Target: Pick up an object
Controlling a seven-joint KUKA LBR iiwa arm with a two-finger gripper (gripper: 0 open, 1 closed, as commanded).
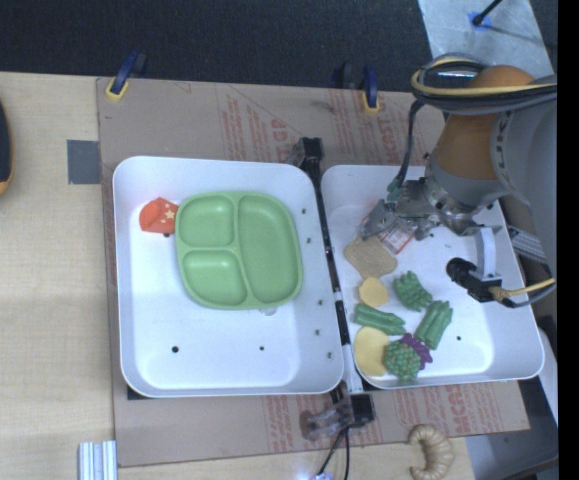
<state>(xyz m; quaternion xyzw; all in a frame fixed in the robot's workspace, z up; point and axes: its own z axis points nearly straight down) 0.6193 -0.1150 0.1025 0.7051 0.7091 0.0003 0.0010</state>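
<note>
While the pincer (pixel 394 218) (grip unclear) hovers, the tan slice (pixel 370 258) lies long-axis left-right.

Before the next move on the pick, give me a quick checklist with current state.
1. hand over the right bin: ok, it sits at the bin's upper left part.
2. Target under the hand: cannot tell, its body covers what lies below.
3. Object held: cannot tell, nothing visible between the tips.
4. Candidates nearby: ok, tan slice just below the hand, yellow piece and green pieces further down.
5. Bin wall clearance: ok, the hand is inside the divider.
6. Left bin: ok, green tray and red toy lie apart from the arm.
</note>
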